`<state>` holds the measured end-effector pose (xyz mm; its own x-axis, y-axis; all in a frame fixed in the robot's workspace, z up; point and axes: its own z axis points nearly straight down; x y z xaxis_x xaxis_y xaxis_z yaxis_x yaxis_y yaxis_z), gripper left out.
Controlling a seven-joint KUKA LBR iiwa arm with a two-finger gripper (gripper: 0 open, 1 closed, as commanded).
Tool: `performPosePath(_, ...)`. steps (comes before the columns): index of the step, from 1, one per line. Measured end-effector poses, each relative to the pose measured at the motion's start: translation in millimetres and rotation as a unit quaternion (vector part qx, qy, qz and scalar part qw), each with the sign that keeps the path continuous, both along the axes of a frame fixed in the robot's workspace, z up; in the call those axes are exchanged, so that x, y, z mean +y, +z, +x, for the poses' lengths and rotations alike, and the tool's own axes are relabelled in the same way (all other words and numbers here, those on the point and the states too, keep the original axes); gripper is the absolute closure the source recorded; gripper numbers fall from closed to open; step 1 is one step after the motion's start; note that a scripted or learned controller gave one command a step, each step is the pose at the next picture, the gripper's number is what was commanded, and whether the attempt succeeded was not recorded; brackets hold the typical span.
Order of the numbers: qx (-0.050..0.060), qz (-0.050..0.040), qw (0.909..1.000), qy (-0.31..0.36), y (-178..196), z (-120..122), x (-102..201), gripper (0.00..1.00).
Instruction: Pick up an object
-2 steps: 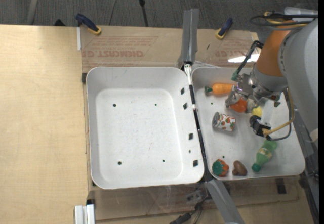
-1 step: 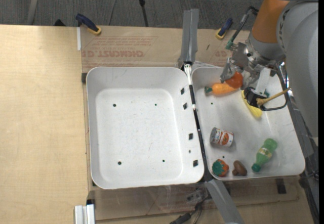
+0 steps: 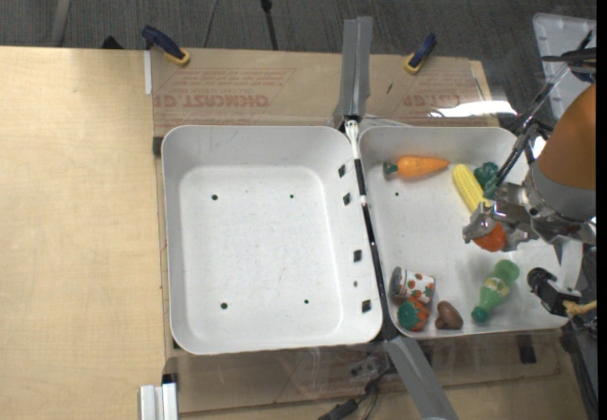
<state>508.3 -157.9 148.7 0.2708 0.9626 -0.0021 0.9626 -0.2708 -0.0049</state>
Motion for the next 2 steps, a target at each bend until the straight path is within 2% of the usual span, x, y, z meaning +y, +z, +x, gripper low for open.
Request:
performPosePath(1, -0.001, -0.0003, 0.9998, -0.021, 67, 55, 81, 1.0)
performPosePath(2, -0.001, 0.0006, 0.9983, 0.058, -49, -2, 57, 1.0)
